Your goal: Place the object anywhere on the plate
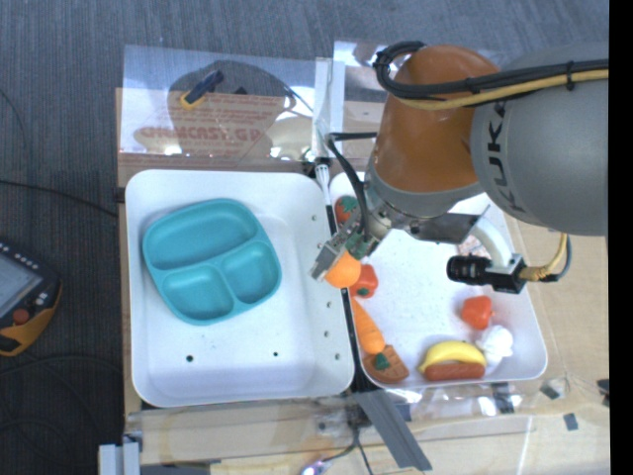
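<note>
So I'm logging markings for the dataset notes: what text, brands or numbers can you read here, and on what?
"KU", the visible part of white lettering running down the grey arm.
Red print on the tan card under clear plastic behind the left bin: too blurred to read.
Screen of the black device at the left edge: nothing legible.

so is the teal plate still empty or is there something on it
Empty: all three compartments of the teal plate show bare. The small orange object sits at the fingers, near the edge between the two bins.
</note>
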{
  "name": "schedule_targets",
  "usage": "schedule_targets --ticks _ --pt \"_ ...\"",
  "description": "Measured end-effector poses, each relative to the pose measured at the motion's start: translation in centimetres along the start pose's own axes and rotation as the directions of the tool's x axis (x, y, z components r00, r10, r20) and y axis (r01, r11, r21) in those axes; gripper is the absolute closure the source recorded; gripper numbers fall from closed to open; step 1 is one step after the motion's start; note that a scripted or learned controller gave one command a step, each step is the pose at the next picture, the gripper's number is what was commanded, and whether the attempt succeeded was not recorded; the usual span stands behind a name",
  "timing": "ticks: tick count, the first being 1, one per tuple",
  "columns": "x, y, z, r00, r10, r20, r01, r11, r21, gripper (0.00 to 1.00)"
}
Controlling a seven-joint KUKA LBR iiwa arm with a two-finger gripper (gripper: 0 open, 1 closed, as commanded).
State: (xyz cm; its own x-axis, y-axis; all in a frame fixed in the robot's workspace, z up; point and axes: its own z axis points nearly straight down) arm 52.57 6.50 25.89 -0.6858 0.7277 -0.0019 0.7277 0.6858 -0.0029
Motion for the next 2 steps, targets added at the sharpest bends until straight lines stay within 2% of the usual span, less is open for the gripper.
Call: schedule_targets --ticks 1,2 --pt "1.67 7.54 5.76 0.999 0.033 -0.002 -0.033 0.999 0.000 1.00" --pt "1.65 7.55 5.72 0.999 0.033 -0.001 -0.033 0.999 0.000 0.00"
